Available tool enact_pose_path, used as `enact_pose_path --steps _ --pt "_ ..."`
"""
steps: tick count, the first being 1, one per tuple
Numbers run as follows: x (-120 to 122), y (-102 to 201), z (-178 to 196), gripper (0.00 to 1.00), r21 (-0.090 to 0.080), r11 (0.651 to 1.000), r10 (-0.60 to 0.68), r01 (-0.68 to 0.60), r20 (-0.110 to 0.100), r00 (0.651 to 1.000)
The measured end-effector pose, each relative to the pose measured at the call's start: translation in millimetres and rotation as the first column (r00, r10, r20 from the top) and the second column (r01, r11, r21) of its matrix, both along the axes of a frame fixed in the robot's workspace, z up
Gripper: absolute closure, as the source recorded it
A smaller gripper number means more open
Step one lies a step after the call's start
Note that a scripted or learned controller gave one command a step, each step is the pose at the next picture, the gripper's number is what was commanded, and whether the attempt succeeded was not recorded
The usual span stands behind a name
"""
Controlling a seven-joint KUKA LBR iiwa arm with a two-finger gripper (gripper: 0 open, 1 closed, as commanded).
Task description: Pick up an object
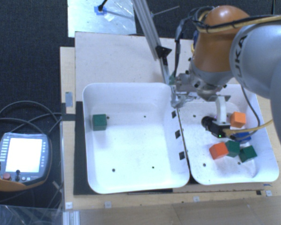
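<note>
Orange block (218,150) lies in the right bin (199,170), touching a green block (232,147). Gripper (177,99) hangs near the bins' shared edge; open or closed, I cannot tell. Best approach: its free left side.

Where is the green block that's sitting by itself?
In the camera view, the green block lies in the left bin, close to its left wall and in the half farther from the camera.

Left bin (131,172) white, one dark green cube (99,122). Right bin (210,172) white; two orange cubes (238,119), (218,150); two green cubes (232,147), (247,153).
</note>
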State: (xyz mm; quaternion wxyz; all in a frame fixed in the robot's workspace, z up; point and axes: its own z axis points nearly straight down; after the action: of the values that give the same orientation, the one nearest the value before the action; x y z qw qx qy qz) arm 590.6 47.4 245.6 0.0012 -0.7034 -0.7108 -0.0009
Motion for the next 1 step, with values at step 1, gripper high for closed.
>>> enact_pose_path --steps 1 --pt "-25.7 53.3 -2.8 1.0 -0.001 1.0 0.0 0.0 -0.001 1.0"
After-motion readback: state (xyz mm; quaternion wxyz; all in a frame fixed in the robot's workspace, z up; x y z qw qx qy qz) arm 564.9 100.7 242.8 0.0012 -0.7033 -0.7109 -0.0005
